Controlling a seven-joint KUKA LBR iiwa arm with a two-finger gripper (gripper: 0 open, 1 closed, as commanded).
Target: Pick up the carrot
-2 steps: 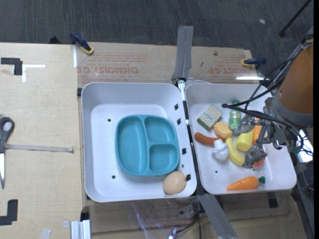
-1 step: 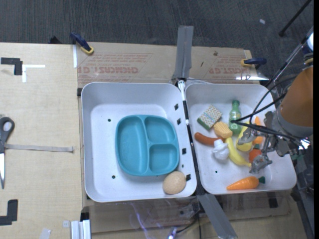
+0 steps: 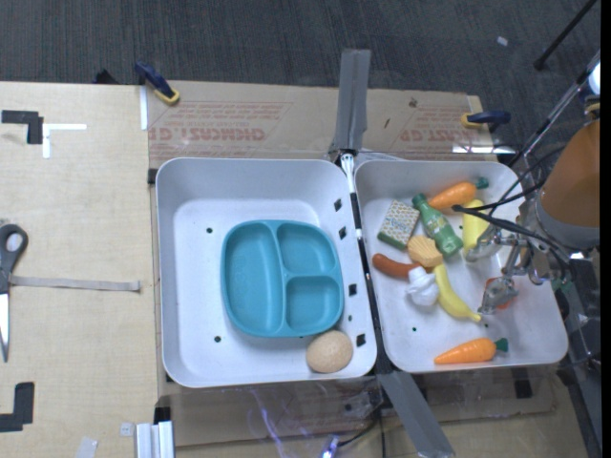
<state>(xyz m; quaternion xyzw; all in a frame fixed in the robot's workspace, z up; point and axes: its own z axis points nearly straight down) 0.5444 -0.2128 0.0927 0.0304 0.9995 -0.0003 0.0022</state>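
While the gripper (image 3: pixel 498 289) hangs low over the right bin (image 3: pixel 535 346), its grasp state cannot be told. Carrot (image 3: pixel 466 352): just below the gripper, near the bin's front wall, apart from it. Second carrot (image 3: pixel 452 195): well above-left. Banana (image 3: pixel 452 294): immediately left of it.

Overhead cam, slanted, prob. mid-range.
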